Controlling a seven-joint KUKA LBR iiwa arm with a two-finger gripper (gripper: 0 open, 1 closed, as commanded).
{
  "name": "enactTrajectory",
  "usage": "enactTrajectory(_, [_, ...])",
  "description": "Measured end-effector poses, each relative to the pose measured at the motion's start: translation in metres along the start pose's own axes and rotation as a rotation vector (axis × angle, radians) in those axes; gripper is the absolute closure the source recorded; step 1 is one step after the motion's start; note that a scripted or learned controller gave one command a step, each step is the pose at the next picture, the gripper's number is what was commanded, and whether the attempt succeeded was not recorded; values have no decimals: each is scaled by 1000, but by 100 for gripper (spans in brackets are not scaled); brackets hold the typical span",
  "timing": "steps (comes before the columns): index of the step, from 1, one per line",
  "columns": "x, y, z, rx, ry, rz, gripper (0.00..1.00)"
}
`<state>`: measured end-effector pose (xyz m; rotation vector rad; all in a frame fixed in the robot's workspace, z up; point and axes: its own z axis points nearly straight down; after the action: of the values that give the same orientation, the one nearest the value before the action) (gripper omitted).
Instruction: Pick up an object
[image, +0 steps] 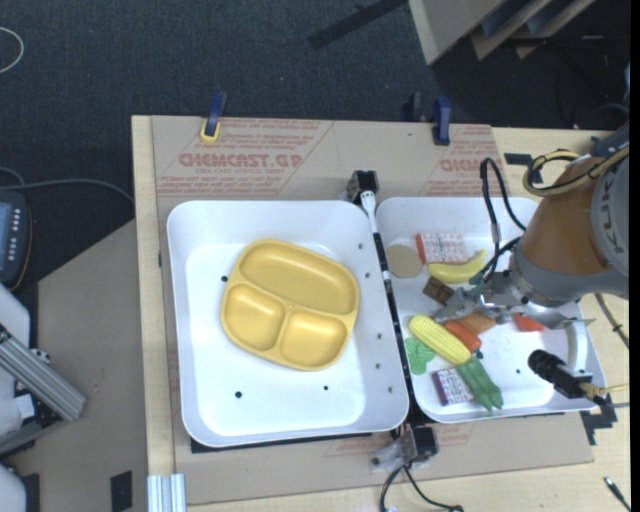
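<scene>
Over the right bin (512, 366), low among the clutter, my pincer (478, 303) hangs above the middle of the pile, with the arm reaching in from the bin's far right side. Pincer state: cannot tell whether apart or together, since the wrist body covers the tips from this slant. I see nothing clamped, so I log no hold. Judged reason for this position: the small items crowd the left half of this bin, so a low approach here puts several graspable things within reach at once. The left bin (200, 300) bears a yellow divided plate (290, 303), flat and face up. I judge it too broad and shallow for a two-point grip, which would explain why I am not over there. The task names no particular item, so I take the nearest as candidate: an orange-red piece (470, 329) lies just below the pincer, touching it or nearly so; I cannot say which. A corn cob (440, 340) lies slantwise just beside that piece, on the side toward the left bin. A brown block (437, 291) sits just left of the pincer, and a banana (457, 270) curves just beyond it. Farther off are a tan disc (404, 261) and a red-and-white packet (440, 246). Risk, as I judge it: neighbours are packed tight, so closing may catch two items or nudge the corn aside.
</scene>
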<state>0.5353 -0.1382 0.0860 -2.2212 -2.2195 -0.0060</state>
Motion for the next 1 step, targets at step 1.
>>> enactTrajectory(1, [0,3,-15,-12,-2,0,100])
